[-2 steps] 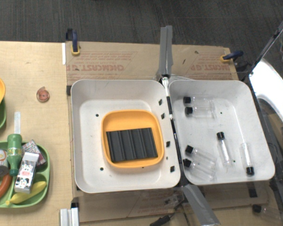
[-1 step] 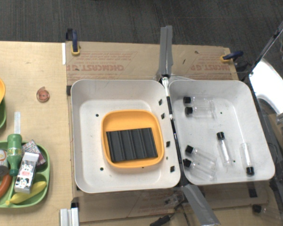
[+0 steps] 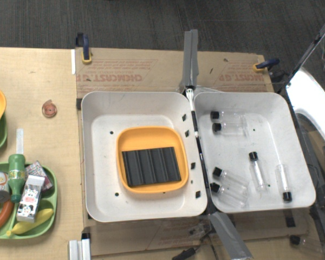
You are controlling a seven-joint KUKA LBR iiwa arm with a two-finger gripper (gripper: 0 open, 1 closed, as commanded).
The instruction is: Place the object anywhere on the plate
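Two bins: the left bin point(image 3: 97, 161) and the right bin point(image 3: 292, 145) sit edge to edge on a sheet of cardboard point(image 3: 135, 75)
Far left of the bench: a green dish point(image 3: 50, 207) of toy food, with a small green bottle point(image 3: 16, 175) and a white carton point(image 3: 29, 199) in it; their labels are too small to read
Cardboard print: reddish lettering runs along the back strip, upside down from where I stand; I cannot make the words out with any confidence
Plate: an orange plate point(image 3: 151, 133) lies in the middle of the left bin, well clear of its walls
Object: a dark ribbed slab point(image 3: 151, 166) lies flat on the plate, inside its rim; nothing overhangs
Right bin: several clear vials point(image 3: 255, 169) with black caps are scattered across its floor, some near the left wall, others toward the front right corner; no writing on them that I can see
Claw: I cannot tell whether it is open or closed; nothing here shows it gripping anything
Progress: if the slab is the object meant, I would call the placing done, with only the arm's retreat left; if a vial is meant, none is on the plate and the whole pick and carry remains
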